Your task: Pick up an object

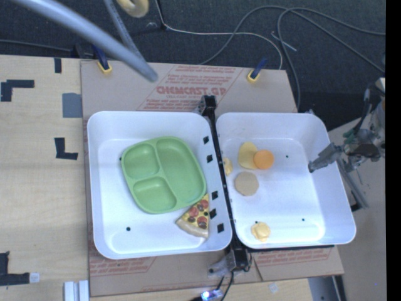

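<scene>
The right bin (pixel 294 130) holds a pale yellow piece (pixel 246 152), an orange round piece (pixel 264 160) touching it, a tan disc (pixel 246 184) just below them, and a small yellow piece (pixel 260 231) near the front wall. In the left bin (pixel 106 231) a green three-part plate (pixel 164 174) lies flat, with a pizza slice (pixel 196 217) at its front right corner. My gripper (pixel 331 155) hangs over the right bin's right rim, well to the right of the orange piece. Nothing shows in its grasp.
Black clips (pixel 217 187) run along the joint between the bins. Both bins rest on a cardboard sheet (pixel 188 83) clamped at the back. Cables (pixel 269 30) trail across the dark floor behind, and a grey tube (pixel 81 24) slants over the upper left.
</scene>
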Motion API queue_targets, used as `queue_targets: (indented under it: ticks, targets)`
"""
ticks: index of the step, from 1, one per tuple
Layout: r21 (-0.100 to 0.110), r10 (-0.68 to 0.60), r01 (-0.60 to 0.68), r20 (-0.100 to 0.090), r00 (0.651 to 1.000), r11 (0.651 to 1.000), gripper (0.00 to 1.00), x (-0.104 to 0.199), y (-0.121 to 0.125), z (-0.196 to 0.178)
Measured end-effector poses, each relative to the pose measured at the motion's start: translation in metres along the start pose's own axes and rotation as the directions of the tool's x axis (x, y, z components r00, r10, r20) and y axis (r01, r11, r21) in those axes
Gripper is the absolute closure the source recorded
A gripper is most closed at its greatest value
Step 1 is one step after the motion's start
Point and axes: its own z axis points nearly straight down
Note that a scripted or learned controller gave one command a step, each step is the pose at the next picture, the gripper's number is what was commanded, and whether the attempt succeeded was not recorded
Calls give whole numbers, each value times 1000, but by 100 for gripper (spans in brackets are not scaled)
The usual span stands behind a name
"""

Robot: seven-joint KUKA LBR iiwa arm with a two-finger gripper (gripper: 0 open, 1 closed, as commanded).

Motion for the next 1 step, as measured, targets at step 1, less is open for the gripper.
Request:
queue_targets:
  ticks: [1]
  targets:
    - [-11, -4, 4, 3, 1000, 1000, 0, 1, 2, -6]
